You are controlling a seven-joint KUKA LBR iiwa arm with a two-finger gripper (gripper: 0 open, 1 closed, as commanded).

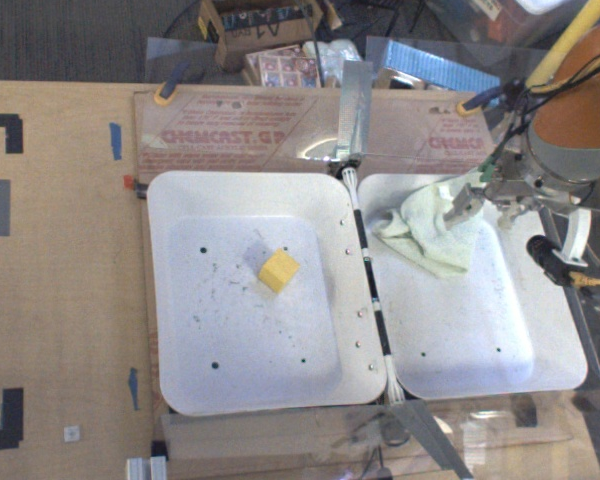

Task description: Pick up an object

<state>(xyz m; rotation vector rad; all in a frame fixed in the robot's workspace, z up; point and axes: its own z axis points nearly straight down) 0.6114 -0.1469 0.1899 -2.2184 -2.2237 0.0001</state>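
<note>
In the right white bin [500,348], upper right of frame, your pincer [467,206] presses into a crumpled pale-green cloth [430,230], grip state unclear; it looks light, soft and floppy, so pinch a raised fold.

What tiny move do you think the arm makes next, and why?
Probably a short lift straight up. The end effector sits on the pale green cloth crumpled in the back of the right bin, so raising it would show whether the cloth comes along. The yellow block lies in the left bin.
</note>
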